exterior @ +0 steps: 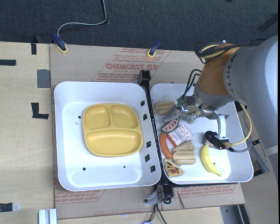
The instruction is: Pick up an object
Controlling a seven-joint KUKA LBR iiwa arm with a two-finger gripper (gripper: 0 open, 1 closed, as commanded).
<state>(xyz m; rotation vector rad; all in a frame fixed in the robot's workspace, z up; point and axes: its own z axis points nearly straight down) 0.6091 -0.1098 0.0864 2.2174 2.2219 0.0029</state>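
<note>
The arm reaches in over the right bin [242,174], and its gripper [185,110] hangs low near the bin's back left corner, above a crowd of toy food; whether it is spread or pressed together I cannot tell, since the wrist hides it from above. The likely targets lie along the bin's left edge: a tan bread roll [164,108] nearest the back, a slice with a red rim [171,124] just in front, then a small red-and-white packet [179,135], an orange sausage [164,145], a sandwich wedge [184,153] and a pizza slice [172,168] near the front left corner. A banana [209,160] lies apart toward the front right. All look like light, hard plastic, smooth and apt to slip, so a grip across the narrow middle seems best. The roll sits closest. The left bin [65,125] carries a yellow divided plate [113,129].
</note>
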